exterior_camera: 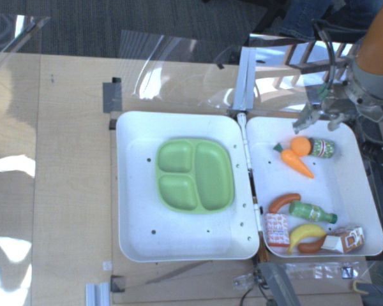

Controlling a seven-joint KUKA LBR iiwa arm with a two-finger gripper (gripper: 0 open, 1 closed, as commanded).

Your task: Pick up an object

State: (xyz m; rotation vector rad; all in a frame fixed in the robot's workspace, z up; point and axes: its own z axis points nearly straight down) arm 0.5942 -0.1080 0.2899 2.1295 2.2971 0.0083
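Note:
My gripper (317,122) hangs over the far edge of the right bin (351,177), open, its two fingers spread with nothing between them. Just below it lie an orange ball (300,145), a small bottle with a green label (322,148) and a carrot (296,162). Nearer the front of this bin are a red sausage (284,202), a green bottle (311,211), a banana (306,233), a red-and-white packet (277,229) and a small carton (345,240).
The left bin (134,222) holds a green divided plate (196,174). A metal post (245,78) rises at the back between the bins. The arm's grey body and cables (364,94) crowd the upper right.

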